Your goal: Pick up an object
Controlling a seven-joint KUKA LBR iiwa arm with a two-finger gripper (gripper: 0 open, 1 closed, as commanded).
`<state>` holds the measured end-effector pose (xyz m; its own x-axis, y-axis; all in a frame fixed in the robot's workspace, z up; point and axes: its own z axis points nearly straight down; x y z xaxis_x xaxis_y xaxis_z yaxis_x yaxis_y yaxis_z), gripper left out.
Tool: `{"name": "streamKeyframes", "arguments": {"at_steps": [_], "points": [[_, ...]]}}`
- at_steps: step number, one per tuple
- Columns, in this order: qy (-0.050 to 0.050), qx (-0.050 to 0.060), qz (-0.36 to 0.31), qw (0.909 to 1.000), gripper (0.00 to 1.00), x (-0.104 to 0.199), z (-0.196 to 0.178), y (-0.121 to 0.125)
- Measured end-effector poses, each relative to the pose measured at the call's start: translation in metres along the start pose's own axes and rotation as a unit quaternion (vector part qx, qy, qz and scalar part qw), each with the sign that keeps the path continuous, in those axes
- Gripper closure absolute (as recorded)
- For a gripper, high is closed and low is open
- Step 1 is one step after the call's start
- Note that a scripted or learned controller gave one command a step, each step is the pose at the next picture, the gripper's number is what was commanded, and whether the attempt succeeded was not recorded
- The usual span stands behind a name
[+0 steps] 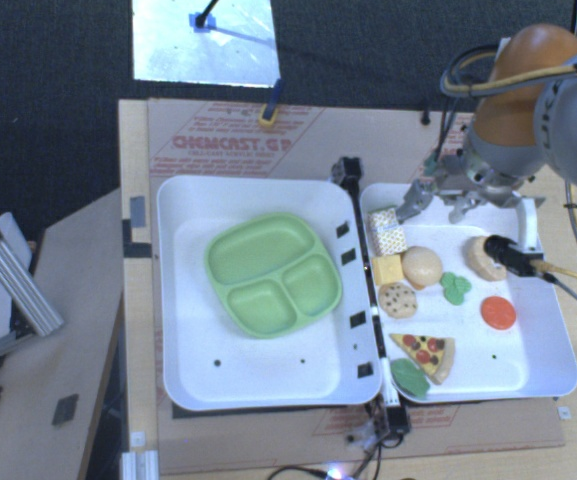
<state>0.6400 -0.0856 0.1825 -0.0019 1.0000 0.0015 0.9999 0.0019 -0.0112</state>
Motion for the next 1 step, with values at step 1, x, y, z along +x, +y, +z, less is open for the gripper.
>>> {"name": "streamKeyframes", "arguments": {"at_steps": [1], "points": [[-0.001,-0.006,-0.001,1.0,0.0,0.0,-0.0074,0.0029]]}}
